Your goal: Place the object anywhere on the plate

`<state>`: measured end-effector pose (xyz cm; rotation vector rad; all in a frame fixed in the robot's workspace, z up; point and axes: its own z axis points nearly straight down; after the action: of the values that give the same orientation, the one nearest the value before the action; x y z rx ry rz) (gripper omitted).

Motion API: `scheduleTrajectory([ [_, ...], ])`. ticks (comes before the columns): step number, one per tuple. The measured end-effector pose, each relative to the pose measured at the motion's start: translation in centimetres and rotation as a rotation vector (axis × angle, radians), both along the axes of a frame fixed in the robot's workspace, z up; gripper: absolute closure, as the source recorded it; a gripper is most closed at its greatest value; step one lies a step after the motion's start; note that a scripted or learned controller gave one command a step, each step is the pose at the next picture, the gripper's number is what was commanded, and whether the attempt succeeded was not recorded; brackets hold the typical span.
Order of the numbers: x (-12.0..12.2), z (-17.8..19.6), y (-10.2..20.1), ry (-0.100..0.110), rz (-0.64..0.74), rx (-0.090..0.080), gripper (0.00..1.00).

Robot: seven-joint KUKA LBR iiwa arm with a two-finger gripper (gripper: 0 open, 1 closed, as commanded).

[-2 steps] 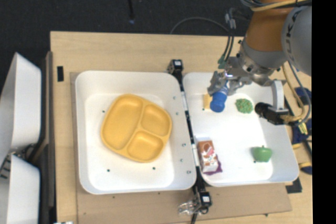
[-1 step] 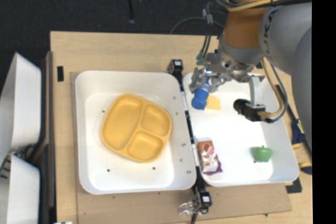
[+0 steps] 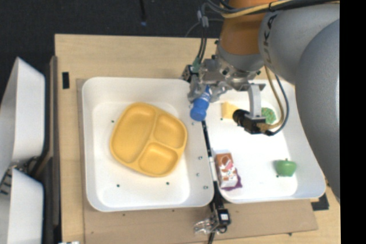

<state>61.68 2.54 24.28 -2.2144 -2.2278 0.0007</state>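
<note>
Orange-banded arm (image 3: 254, 3) looms closest, its gripper (image 3: 206, 97) pinching a blue cylinder (image 3: 199, 108) above the seam between 2 bins. Clutter sits right: yellow block (image 3: 229, 110) at 3 o'clock, snack packet (image 3: 226, 170) at 5, green piece (image 3: 285, 167) beyond. Yellow 3-compartment plate (image 3: 148, 139) lies at 8 o'clock, well apart in the left bin (image 3: 100, 188).

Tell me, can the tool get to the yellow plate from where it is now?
Probably yes. The tool hangs by the divider between the bins, the plate lies close in the left bin, and nothing stands between them.
</note>
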Motion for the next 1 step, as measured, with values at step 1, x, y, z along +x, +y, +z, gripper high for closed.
scheduleTrajectory([
  [1, -0.94, 0.34, 6.16, 0.000, 0.002, 0.001, 1.00],
])
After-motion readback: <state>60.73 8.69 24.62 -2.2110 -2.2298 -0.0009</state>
